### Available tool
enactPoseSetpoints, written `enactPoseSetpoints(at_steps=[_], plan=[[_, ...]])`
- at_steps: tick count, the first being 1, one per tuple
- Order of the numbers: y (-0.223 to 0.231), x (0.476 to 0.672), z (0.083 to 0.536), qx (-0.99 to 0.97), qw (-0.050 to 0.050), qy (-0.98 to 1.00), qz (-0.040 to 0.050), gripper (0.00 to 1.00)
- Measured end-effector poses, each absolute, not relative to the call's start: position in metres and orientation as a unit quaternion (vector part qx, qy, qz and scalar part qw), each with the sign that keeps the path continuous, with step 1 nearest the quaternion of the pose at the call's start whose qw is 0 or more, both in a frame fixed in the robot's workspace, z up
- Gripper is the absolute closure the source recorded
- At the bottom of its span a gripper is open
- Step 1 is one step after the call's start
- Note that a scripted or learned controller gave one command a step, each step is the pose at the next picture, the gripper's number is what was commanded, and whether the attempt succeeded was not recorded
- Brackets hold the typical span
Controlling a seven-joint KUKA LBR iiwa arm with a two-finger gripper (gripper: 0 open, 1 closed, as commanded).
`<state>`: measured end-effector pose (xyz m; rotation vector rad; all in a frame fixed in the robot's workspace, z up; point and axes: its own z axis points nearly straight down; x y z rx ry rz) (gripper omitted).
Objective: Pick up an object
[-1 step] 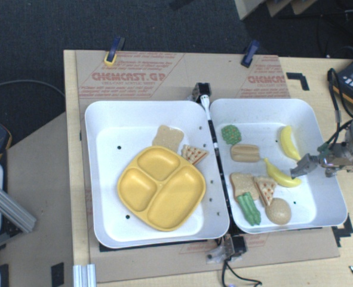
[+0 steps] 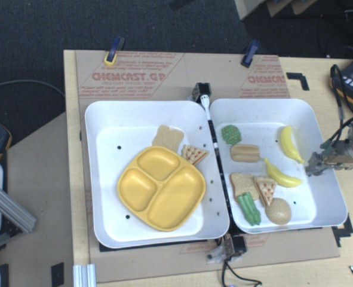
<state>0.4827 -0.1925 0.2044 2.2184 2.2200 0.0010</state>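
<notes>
The right bin (image 2: pixel 325 196) holds several toy foods: a green broccoli (image 2: pixel 230 134), a hot dog (image 2: pixel 245 153), two bananas (image 2: pixel 290 143) (image 2: pixel 282 175), a bread slice (image 2: pixel 242 183), a pizza wedge (image 2: pixel 266 190), a green pod (image 2: pixel 248 208) and a tan round piece (image 2: pixel 278 211). My gripper (image 2: pixel 319 162) is low over the bin's right side, just right of the two bananas, with the arm reaching in from the right edge. It is small and dark here, and nothing shows held in it.
The left bin (image 2: pixel 101 160) carries a yellow divided plate (image 2: pixel 161 187), a bread slice (image 2: pixel 168 137) and a waffle wedge (image 2: pixel 194 154). A black divider (image 2: pixel 214 142) runs between the bins. Clamps (image 2: pixel 111 51) (image 2: pixel 249 52) sit at the cardboard's far edge.
</notes>
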Motion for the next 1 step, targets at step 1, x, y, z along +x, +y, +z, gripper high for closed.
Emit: enactPoseSetpoints(at_steps=[1], plan=[[-0.1550, 0.5485, 0.0855, 0.705, 0.005, 0.709, 0.0039, 1.00]])
